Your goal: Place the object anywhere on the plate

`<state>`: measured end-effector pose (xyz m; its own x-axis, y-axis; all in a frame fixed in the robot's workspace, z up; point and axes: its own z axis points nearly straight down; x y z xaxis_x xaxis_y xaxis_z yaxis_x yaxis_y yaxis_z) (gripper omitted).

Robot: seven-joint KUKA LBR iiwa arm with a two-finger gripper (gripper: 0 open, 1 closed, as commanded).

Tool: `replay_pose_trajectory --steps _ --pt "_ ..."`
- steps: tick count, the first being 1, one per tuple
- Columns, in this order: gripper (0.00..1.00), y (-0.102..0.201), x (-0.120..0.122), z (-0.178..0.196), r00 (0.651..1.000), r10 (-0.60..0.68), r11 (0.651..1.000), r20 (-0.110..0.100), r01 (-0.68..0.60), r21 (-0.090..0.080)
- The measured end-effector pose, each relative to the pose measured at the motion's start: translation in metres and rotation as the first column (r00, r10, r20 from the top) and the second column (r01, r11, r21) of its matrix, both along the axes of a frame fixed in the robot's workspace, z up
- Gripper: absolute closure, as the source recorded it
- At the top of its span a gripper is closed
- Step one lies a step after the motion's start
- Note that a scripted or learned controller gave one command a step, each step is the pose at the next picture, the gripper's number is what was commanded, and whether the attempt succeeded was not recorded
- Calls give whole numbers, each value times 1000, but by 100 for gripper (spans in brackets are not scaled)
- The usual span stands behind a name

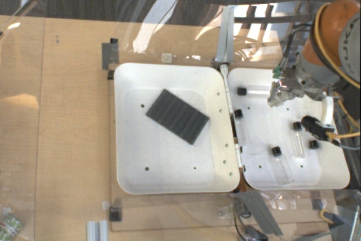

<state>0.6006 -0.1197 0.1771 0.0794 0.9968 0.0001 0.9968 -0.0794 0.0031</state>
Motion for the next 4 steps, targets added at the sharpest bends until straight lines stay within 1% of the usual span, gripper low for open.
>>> replay_pose_trajectory --steps 1,2,3,4 --pt "0 0 0 0 1000 0 1000 1 0 0" --pt "100 1 2 12 1000 4 1000 6 -4 0" --pt "0 1 2 12 1000 3 1000 6 -3 0" --pt "100 2 4 23 1000 8 1000 12 -8 0"
